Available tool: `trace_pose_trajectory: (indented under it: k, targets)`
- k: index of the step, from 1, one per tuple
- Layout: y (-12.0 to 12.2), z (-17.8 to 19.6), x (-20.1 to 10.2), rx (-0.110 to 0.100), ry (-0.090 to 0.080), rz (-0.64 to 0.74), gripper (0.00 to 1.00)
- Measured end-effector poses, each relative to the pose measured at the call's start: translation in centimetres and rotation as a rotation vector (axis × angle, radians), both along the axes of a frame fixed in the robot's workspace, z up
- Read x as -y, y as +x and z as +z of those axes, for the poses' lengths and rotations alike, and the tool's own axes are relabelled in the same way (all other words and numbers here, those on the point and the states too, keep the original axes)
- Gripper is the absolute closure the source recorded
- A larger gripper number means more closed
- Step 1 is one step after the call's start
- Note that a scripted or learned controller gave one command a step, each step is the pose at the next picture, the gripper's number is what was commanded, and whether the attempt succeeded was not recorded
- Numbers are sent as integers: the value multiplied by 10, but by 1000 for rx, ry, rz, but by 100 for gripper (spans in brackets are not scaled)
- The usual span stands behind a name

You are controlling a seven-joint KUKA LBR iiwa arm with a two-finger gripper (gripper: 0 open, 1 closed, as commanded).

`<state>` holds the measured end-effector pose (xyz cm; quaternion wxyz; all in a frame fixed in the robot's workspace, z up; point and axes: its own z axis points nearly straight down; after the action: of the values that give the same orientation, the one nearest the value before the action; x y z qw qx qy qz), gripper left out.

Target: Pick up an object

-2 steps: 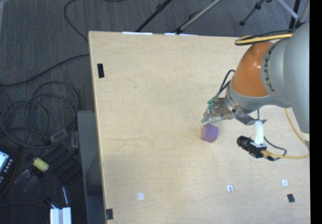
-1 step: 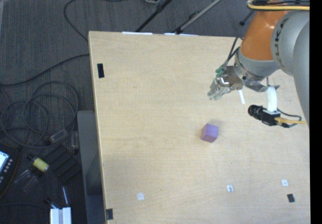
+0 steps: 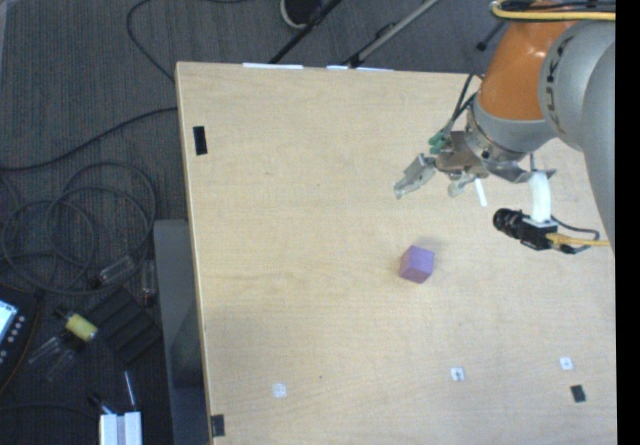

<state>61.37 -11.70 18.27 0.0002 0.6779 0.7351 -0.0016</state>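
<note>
Pincer (image 3: 432,180) hangs above a purple cube (image 3: 417,264) on the counter (image 3: 300,233).
Fingers spread apart, empty; the cube lies below-left, so a straight descent could miss or knock it aside.

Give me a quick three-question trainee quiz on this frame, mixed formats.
1. True or false: the pincer has the purple block between its fingers.
2. Multiple choice: relative to the pincer in the camera view, the block lies A) above it, B) below it and slightly left, C) far to the right.
3. Fill in: the block rests on the bare ____ surface.

Key
1. False; it lies apart from the pincer, on the board.
2. B.
3. Wooden.
</note>
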Motion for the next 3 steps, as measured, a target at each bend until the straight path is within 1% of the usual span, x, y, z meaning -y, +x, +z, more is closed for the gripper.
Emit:
trace_pose_trajectory:
  k: [1, 2, 3]
  targets:
    - [-34, -98, 1, -2, 4, 74, 0]
    - [-72, -97, -17, 6, -2, 62, 0]
    - [-101, -77, 16, -2, 4, 101, 0]
